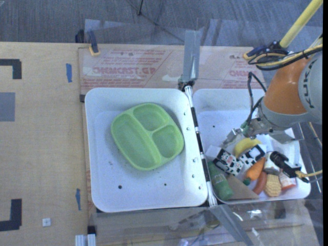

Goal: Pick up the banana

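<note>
The small yellow curved plastic banana [246, 146] lies in the right white bin [215, 111] under the gripper [245, 133], probably light, stiff and smooth, best taken across its middle.

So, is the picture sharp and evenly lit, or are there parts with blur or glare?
In the camera view the light is soft and even; the green plate in the left bin is clear, with faint shadow at its edge. The banana and the small items around it in the right bin look slightly soft. The clear plastic at the bench's near edge gives mild reflections.
</note>
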You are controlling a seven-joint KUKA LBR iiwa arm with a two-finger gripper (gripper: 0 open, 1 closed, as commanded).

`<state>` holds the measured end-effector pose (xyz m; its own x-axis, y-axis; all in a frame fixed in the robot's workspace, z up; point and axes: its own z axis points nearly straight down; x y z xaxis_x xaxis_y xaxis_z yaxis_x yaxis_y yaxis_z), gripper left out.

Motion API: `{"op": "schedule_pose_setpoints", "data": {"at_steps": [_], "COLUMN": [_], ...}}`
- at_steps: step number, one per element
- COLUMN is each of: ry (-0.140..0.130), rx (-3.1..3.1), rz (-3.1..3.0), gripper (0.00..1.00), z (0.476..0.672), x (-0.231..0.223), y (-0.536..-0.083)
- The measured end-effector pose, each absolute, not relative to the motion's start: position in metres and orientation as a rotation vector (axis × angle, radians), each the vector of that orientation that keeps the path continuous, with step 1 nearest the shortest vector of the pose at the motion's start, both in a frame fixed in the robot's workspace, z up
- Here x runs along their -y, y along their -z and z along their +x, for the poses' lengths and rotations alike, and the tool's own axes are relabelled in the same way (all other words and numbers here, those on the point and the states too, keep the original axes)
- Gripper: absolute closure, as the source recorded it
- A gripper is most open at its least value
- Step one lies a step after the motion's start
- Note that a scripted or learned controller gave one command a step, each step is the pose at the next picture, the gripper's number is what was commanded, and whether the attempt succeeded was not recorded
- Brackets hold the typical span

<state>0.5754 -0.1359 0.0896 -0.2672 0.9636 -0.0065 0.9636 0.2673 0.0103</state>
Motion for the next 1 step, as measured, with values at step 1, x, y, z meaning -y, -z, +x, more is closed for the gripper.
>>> {"op": "schedule_pose_setpoints", "data": {"at_steps": [1], "ry": [-0.007], "rx": [-2.539], "rz": [1.826], "gripper": [0.0], "z": [0.5634], "x": [0.1141], "y": [-0.0899]}}
